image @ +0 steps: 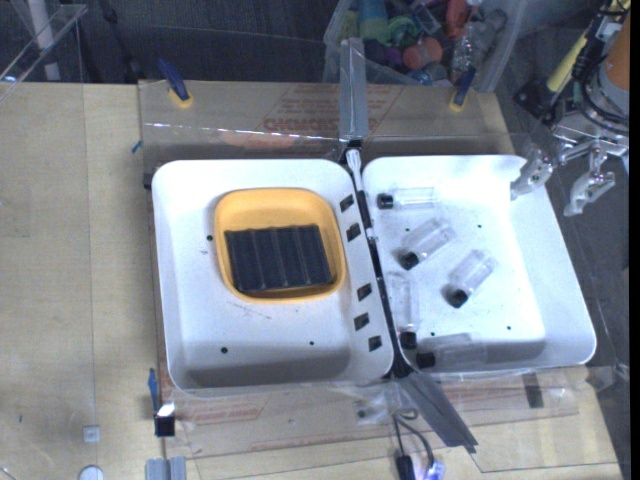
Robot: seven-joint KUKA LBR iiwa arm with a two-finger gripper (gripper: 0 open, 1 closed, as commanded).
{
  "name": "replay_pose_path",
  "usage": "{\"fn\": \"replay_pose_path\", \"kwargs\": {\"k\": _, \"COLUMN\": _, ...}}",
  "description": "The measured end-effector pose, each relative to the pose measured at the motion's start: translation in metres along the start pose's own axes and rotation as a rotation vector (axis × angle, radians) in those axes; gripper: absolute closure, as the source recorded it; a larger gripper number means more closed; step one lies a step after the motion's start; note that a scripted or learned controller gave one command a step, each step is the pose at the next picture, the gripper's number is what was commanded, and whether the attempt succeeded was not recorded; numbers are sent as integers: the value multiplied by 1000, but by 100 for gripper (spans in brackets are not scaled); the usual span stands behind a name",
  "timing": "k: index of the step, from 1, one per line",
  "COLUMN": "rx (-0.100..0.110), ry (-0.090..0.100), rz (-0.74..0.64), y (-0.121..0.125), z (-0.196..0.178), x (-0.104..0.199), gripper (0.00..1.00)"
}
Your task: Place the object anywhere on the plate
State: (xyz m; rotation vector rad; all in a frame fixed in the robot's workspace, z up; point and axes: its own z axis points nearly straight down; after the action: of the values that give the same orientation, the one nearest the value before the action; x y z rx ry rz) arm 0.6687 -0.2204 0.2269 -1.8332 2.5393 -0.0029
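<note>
Slip risk first: clear black-capped vials (pixel 468 276) lie loose in the right bin (pixel 560 298), round and glossy, likely to roll out of a pinch. One front vial (pixel 440 352) hugs the near wall, so access is poor. Gripper (pixel 562 178) sits at that bin's far right corner with nothing seen in it; open or closed, cannot tell. Yellow plate (pixel 232 218) in the left bin (pixel 180 268) already carries a dark ridged tray (pixel 278 258), leaving only rim strips free. Divider (pixel 362 258) between the bins needs clearing.
</note>
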Motion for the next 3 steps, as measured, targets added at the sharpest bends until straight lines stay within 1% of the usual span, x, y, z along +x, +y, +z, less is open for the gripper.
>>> {"fn": "replay_pose_path", "kwargs": {"k": 2, "rx": -3, "ry": -1, "rz": -586, "y": 0, "z": -14, "x": 1, "gripper": 0}}
{"fn": "replay_pose_path", "kwargs": {"k": 3, "rx": -8, "ry": -2, "rz": -736, "y": 7, "z": -18, "x": -7, "gripper": 0}}
